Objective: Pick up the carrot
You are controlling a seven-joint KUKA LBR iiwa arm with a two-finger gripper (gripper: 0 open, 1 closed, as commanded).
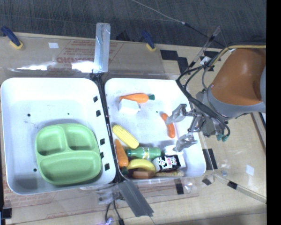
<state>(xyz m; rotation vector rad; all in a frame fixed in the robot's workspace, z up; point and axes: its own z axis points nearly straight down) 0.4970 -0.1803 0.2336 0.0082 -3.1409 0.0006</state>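
Camera view | gripper (183,126) spread, grasping nothing, over right bin's (152,84) right edge | carrot (136,98) lying near far edge, untouched | pick not yet begun

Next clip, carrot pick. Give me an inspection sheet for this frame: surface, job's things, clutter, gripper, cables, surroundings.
Surface: two white bins side by side, the left bin and the right bin, on a cardboard-lined bench.
Job's things: carrot at the back of the right bin; smaller orange piece lies near the gripper.
Clutter: corn cob, green bottle, banana, small carton, white block, orange vegetable; green divided plate in the left bin.
Gripper: gripper open over the right bin's right side, holding nothing.
Cables: black cables loop beside the wrist.
Surroundings: blue clamps on the bench edge, dark carpet behind.
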